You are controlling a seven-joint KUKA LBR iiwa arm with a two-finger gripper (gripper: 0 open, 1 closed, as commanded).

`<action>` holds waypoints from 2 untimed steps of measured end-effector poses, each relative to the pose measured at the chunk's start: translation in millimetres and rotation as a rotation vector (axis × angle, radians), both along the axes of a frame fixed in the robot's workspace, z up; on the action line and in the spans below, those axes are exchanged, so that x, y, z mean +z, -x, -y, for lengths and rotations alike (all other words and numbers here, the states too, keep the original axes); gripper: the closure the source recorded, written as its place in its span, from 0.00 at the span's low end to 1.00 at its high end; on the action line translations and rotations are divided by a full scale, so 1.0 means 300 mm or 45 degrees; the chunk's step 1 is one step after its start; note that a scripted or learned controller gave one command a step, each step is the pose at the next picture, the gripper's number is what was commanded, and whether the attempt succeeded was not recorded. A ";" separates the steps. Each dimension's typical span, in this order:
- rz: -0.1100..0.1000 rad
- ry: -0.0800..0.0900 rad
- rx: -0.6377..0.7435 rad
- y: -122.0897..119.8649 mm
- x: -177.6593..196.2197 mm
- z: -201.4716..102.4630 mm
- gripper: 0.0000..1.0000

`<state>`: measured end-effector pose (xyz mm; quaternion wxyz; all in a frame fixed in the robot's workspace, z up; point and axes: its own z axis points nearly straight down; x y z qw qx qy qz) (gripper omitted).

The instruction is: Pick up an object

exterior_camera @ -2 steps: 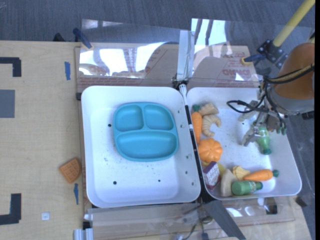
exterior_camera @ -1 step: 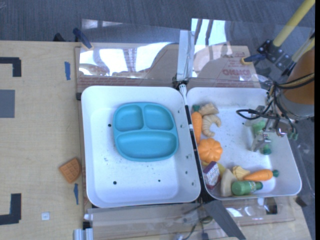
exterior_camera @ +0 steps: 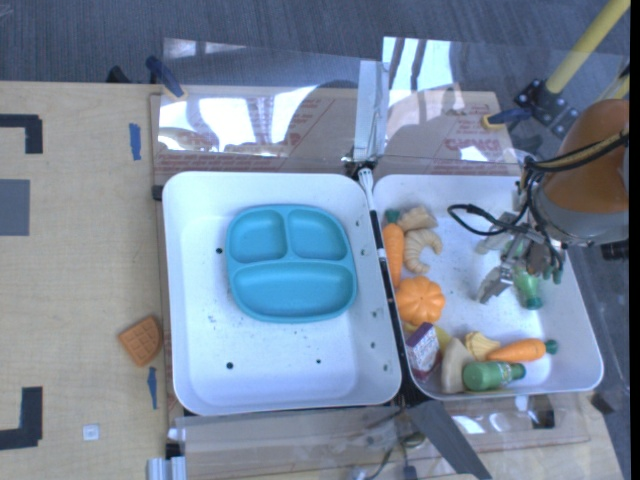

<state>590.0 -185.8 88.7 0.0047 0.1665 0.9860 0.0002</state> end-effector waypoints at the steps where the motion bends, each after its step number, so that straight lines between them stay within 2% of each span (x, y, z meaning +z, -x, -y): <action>1: -0.008 0.000 -0.125 -0.221 -0.001 -0.077 0.00; 2: -0.002 0.003 -0.226 0.026 -0.001 0.127 0.00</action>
